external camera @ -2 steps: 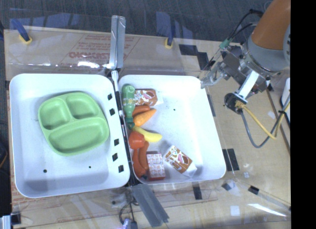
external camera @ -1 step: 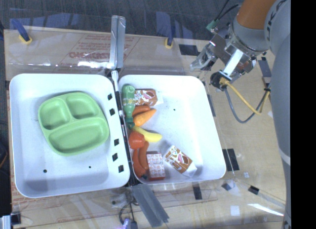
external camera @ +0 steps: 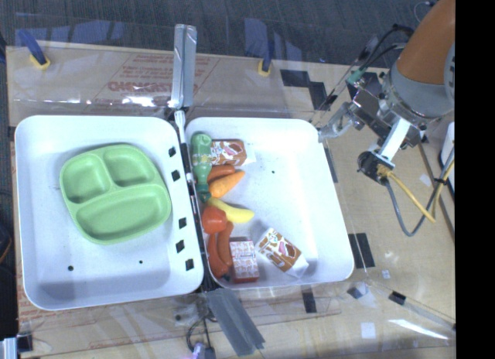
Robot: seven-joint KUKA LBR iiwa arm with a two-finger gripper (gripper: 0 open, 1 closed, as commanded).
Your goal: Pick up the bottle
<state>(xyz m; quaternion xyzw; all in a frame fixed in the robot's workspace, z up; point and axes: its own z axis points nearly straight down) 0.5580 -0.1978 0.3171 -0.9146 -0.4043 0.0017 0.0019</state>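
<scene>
The green bottle point(external camera: 201, 158) lies against the left wall of the right bin point(external camera: 309, 195), near its far end. A snack packet point(external camera: 229, 151) and an orange carrot point(external camera: 226, 185) press against it. My gripper point(external camera: 336, 123) hangs off the grey and orange arm above the right bin's far right corner, well to the right of the bottle and apart from it. Nothing shows in its grasp.
Along the same wall lie a banana point(external camera: 233, 212), red items point(external camera: 217, 238), a small carton point(external camera: 243, 260) and a second packet point(external camera: 279, 251). The left bin point(external camera: 31, 218) holds a green divided plate point(external camera: 116, 193). Cables point(external camera: 406, 195) trail at the right.
</scene>
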